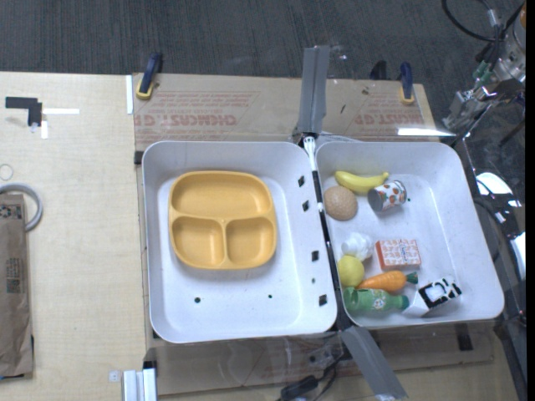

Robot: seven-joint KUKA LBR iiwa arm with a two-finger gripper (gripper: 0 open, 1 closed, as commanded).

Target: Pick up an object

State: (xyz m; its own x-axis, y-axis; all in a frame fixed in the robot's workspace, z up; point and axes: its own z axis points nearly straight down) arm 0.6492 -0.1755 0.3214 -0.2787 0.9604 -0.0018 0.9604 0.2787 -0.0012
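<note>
White right bin (468,224) carries all candidate objects. Arm end, with what looks like the gripper (493,78), sits at the upper right, outside the bin's far corner; gripper state cannot be told from this view. Nearest item: banana (361,180), near the bin's far wall, lying down-left from the gripper, long axis roughly left-right across the view. Small can (388,195) just beside it, apparently touching its right end. Judgement: reach goes left and toward the camera.
</note>
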